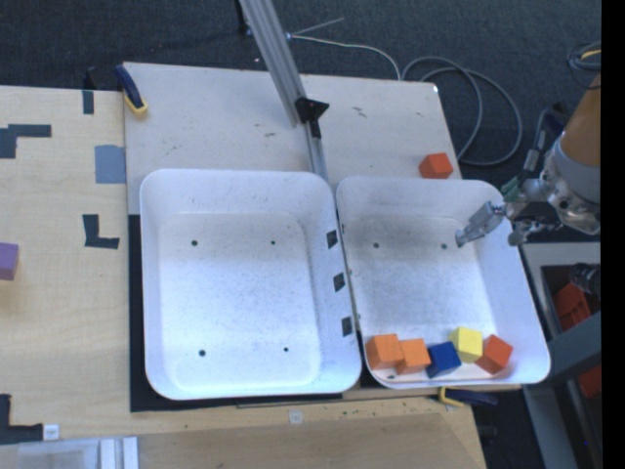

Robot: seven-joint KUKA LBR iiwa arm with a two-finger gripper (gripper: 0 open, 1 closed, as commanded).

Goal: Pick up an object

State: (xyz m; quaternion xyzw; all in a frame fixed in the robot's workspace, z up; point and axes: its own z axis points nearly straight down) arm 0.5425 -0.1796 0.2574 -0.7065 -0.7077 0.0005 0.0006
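5 blocks [441, 352] huddle touching along the right bin's [410, 208] near wall; the hand [480, 225] hovers well apart, grip unreadable. Crowding could jam a finger between neighbours and spoil the pick.

purple block [8, 260] on wooden bench, yellow-blue clamp [130, 90], white cable [459, 76]

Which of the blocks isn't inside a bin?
The orange block on the bench behind the right bin. The other blocks sit together along that bin's front edge.
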